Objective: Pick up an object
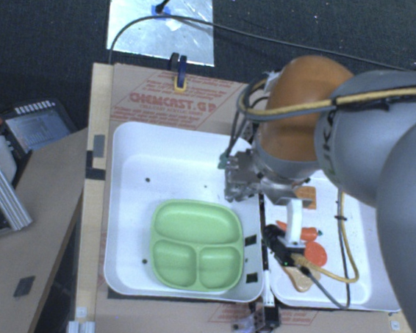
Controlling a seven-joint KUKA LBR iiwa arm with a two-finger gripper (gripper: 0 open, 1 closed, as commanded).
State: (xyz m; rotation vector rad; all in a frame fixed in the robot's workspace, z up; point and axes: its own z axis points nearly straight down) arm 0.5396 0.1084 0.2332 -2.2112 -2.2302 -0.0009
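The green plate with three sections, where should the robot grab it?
Probably by the rim. The green plate lies flat in the left bin, too wide to span, so pinch its raised edge from above. The far edge, towards the bin's bare middle, looks best; the near edge sits close to the bin wall.

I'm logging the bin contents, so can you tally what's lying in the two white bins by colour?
Green: 1, the divided plate in the left bin.
Orange or red: 2 pieces in the right bin; the arm may hide more.
Tan: 1, a wooden spoon.
Total: 4.
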